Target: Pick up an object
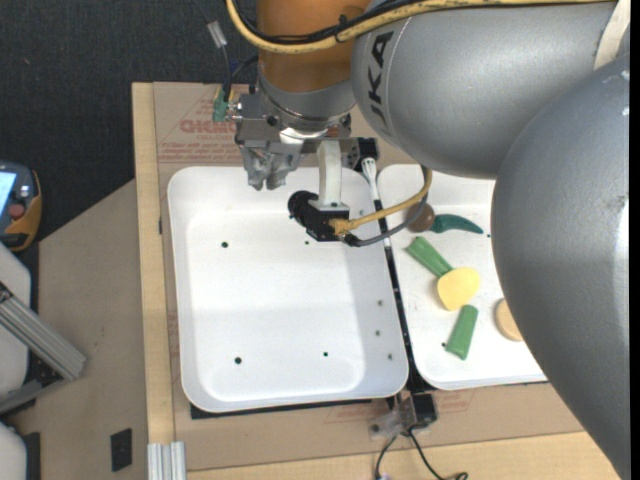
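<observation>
The hand (268,173) is hovering over the left bin's (200,268) far edge, its grip unclear; green sticks (430,256) are lying in the right bin (470,373).

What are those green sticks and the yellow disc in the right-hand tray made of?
The green sticks look like matte plastic or foam, judging by their flat, even colour. The yellow disc has the same dull finish, likely plastic. The right-hand tray appears to be smooth white plastic.

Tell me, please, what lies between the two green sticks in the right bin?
In the camera view, a yellow disc lies between the upper green stick and the lower green stick.
</observation>
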### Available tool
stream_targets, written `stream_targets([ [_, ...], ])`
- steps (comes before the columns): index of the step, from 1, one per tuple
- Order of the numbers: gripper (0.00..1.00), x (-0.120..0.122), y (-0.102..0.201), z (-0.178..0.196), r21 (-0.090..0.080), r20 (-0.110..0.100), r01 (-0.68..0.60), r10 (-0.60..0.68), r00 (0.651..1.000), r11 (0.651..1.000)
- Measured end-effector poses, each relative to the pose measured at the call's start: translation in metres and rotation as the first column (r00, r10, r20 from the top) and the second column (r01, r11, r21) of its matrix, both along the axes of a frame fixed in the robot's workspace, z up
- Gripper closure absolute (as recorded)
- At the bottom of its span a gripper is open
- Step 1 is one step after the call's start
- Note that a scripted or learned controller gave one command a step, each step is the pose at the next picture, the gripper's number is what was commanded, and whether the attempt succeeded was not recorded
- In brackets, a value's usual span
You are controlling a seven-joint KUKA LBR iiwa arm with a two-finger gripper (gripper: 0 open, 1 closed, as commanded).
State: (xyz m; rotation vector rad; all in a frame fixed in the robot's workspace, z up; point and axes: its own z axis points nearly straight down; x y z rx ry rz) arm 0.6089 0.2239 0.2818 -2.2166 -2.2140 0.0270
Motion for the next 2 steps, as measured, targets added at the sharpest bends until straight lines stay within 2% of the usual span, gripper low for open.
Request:
stream_targets([
  [1,1.0,0.019,0.001,0.121,0.011,0.033,-0.003,0.002,0.999,1.0],
  [2,1.0,-0.068,0.002,0.215,0.013,0.03,-0.007,0.006,1.0,1.0],
])
